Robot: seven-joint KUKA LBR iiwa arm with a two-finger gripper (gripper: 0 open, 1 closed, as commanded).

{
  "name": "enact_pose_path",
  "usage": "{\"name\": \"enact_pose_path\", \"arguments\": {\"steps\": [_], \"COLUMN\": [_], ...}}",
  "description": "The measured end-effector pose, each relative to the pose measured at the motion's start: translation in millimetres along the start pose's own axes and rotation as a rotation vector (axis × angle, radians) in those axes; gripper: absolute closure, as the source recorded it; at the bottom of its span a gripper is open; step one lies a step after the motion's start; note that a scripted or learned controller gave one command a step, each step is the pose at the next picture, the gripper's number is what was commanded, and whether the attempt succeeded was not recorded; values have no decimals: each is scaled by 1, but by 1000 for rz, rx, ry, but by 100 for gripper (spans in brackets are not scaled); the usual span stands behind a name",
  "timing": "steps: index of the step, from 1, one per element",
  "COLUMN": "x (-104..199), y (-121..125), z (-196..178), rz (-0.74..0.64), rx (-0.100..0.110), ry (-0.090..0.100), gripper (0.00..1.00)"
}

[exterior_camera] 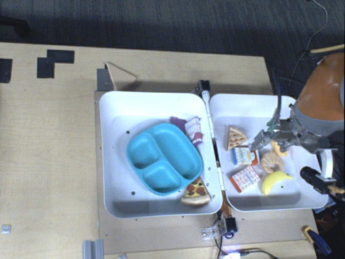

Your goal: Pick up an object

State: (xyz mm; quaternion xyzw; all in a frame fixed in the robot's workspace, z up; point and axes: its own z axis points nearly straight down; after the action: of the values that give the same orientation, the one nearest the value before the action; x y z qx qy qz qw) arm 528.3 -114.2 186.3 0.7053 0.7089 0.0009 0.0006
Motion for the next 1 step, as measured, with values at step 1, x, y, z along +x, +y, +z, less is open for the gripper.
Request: {"name": "enact_pose_path", "arguments": {"steps": [1], "x": [-53], "y": [6], "z": [89], "rz": [3], "rx": [-11], "ry": [-5], "gripper": [0]}}
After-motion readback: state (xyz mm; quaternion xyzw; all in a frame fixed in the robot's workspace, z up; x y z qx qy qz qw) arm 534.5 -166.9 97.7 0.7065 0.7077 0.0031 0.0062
